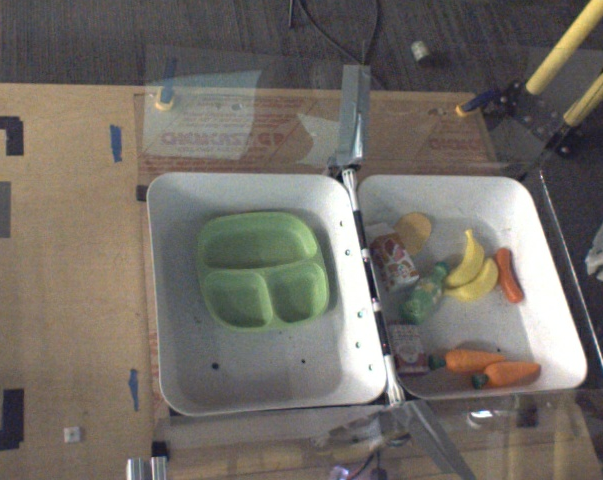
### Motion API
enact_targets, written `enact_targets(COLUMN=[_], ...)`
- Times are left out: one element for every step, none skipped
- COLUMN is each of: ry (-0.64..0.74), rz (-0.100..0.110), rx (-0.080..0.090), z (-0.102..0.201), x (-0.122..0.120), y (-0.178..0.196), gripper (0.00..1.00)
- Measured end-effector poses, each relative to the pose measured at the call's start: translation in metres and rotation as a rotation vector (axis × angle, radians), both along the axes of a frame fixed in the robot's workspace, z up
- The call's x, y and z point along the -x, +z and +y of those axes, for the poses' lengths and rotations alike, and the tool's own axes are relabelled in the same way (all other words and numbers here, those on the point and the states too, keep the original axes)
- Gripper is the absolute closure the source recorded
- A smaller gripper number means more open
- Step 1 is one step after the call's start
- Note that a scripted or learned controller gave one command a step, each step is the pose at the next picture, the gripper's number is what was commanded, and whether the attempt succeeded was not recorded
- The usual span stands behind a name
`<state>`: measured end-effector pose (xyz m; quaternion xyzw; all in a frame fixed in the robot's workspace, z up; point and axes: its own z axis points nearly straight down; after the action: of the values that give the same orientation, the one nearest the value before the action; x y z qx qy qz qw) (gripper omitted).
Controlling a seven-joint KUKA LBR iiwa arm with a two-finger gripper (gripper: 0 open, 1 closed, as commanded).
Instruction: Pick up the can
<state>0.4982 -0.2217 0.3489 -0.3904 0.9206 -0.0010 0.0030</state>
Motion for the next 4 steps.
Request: enact_targets(ry=[0.115, 0.292, 0.324, 0.598], rz=[0.002, -0.002, -0.002, 0.002], rx=[0.0, 0.002, 0.002, 0.002], z=[0.001, 0.014, 0.0, 0.001], x=[0.004, -0.032, -0.052, -0.033], y=[-0.007, -0.02, 0.074, -0.028], gripper=[1.0, 1.0, 1.0, 1.0])
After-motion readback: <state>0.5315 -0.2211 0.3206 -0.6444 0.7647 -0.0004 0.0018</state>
